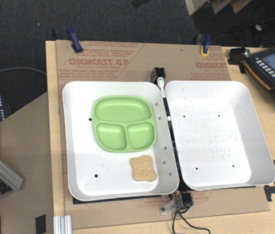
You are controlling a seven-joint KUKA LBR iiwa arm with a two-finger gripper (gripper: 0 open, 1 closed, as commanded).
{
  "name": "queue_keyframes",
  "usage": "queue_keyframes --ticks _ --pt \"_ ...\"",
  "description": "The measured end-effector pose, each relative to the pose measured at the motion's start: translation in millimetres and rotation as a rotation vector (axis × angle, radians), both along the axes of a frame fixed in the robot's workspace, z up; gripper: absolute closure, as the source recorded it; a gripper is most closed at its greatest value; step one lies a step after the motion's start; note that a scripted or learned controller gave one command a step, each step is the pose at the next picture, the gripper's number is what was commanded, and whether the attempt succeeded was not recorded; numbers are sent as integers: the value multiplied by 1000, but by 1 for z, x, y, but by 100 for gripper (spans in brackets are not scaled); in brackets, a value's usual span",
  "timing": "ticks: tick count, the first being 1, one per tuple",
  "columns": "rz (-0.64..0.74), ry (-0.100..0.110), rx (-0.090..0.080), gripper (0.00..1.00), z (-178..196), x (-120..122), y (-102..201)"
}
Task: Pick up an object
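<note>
In the bin point(75, 145) at the view's left, a green tray point(124, 122) with 3 compartments lies flat near the middle. A tan toast-like piece point(143, 168) lies flat just beside the tray's near edge, apart from it, close to the wall shared with the other bin point(215, 130). How my jaws stand I cannot tell.

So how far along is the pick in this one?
Nothing looks done yet. The green divided plate and the tan toast-shaped piece both lie flat in the left bin, the piece just below the plate. Nothing is being gripped or lifted. Left to do: the whole pick, meaning reaching in, closing on one object and raising it.
</note>
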State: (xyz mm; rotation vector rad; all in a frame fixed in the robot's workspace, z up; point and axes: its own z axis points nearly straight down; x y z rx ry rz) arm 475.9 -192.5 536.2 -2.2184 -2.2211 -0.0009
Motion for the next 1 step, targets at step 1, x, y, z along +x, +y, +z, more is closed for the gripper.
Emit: queue_keyframes --ticks 1 --pt "0 -5 -5 100 11 4 -1"
